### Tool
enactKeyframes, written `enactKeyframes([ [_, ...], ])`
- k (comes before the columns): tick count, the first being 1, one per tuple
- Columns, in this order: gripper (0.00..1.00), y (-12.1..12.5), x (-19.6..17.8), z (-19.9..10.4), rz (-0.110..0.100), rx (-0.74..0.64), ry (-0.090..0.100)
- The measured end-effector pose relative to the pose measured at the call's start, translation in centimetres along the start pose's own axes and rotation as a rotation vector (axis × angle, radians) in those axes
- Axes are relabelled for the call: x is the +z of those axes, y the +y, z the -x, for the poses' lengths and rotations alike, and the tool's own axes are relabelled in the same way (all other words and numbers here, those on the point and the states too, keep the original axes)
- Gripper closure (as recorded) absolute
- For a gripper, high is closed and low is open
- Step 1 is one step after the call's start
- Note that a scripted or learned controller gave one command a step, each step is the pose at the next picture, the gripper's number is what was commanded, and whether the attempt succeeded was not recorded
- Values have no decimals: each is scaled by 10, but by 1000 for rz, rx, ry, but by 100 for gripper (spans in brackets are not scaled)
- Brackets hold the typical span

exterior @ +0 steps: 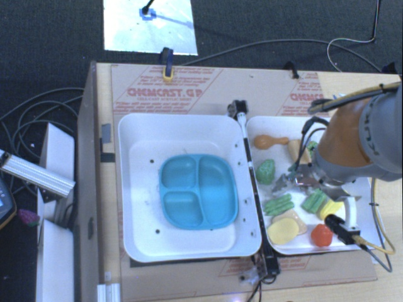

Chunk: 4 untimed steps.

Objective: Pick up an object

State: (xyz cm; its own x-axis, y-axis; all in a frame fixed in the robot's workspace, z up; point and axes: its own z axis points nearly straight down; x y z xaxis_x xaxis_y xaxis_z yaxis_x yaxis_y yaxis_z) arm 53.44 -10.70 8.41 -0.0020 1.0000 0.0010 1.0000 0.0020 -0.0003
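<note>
At the near edge of the right bin (368,184) sit a red ball-shaped toy (322,234) and a flat yellow piece (283,231). They lie loose, any way up, like toys tipped in for grabbing. Just behind them are a green bean-like toy (278,204) and a green and yellow piece (318,202). The pincer (297,180) hangs low over the middle of this bin, right by those green toys, so I think it is going for one of them. I cannot tell how it stands or whether it has anything. Farther back lie a round green toy (266,170) and an orange spoon-shaped toy (271,141). In the left bin (141,131) a blue plate with sections (198,190) sits flat in the middle. The big arm (352,137) comes in from the right.
</note>
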Motion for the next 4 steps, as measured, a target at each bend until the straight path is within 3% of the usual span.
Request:
enactKeyframes([
  [1, 0, 40, -68, 57, 5, 2, -4],
  [2, 0, -16, 0, 46, 1, 1, -1],
  [3, 0, 50, -73, 72, 6, -2, -3],
  [4, 0, 127, -12, 67, 3, -3, -2],
])
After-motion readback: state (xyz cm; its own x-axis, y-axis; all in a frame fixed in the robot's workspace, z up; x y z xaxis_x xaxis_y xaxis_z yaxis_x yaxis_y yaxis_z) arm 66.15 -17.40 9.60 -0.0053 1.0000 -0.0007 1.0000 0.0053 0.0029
